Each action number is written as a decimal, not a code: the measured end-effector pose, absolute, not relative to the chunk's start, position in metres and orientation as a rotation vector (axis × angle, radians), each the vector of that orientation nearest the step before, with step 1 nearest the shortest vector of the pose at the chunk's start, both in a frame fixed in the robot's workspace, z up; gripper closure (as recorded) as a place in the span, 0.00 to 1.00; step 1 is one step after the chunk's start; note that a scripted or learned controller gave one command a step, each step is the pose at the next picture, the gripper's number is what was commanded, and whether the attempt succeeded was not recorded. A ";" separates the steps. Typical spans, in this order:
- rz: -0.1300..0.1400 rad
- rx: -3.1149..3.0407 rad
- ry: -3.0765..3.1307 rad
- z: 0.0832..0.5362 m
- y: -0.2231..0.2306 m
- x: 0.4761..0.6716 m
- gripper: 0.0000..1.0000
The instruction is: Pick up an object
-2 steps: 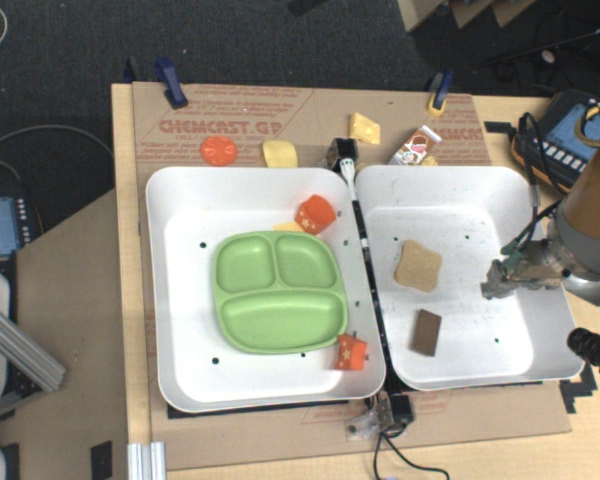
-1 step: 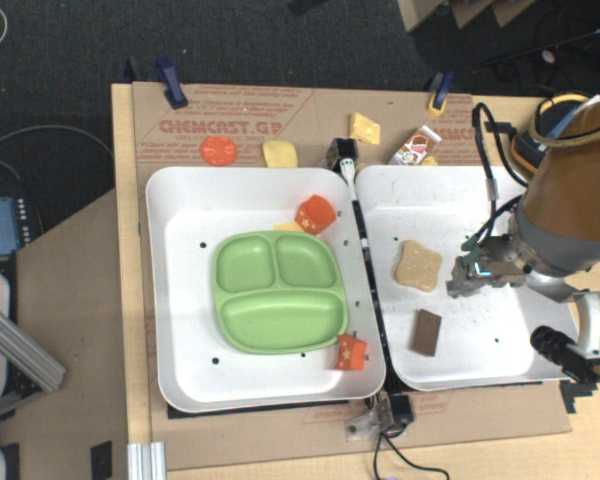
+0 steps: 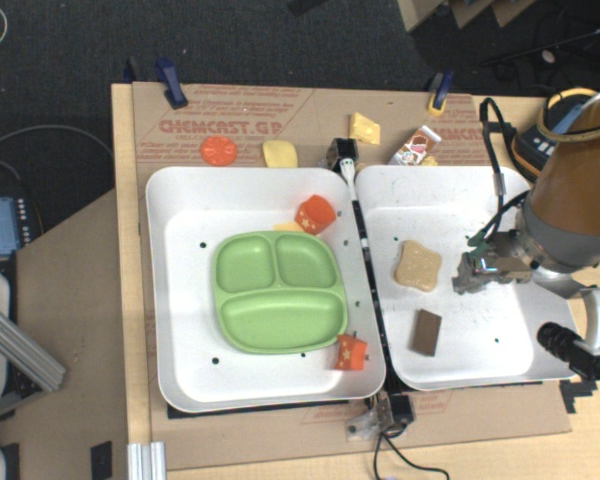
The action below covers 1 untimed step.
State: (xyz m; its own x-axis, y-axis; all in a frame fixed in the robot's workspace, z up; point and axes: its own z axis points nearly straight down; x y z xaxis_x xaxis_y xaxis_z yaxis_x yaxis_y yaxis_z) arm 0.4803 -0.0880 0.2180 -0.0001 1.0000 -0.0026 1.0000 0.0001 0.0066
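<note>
In the right bin point(image 3: 500, 193) lie a tan bread-like slice point(image 3: 418, 266) and a dark brown block point(image 3: 426, 331). My gripper point(image 3: 473, 273) hangs over the right bin, just right of the tan slice and apart from it. The left bin point(image 3: 170, 268) holds a green divided plate point(image 3: 279, 291), a red-orange piece point(image 3: 316, 213) at the plate's top edge and a small red piece point(image 3: 351, 352) at its lower right corner.
On the cardboard behind the bins lie an orange round piece point(image 3: 219, 150), two yellow pieces point(image 3: 279, 154) point(image 3: 364, 128) and a small red-and-white packet point(image 3: 414, 149). Blue clamps point(image 3: 170, 83) point(image 3: 439, 92) hold the board's back edge. The arm's orange band point(image 3: 575, 183) looms over the right bin's right side.
</note>
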 end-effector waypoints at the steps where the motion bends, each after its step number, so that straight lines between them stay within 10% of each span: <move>1: 0.006 2.215 2.215 0.228 -0.088 0.481 1.00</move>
State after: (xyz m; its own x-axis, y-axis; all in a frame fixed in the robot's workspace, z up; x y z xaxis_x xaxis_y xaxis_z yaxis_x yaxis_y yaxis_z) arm 0.4810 -0.0883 0.2278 0.0004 1.0000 -0.0037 1.0000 -0.0004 0.0092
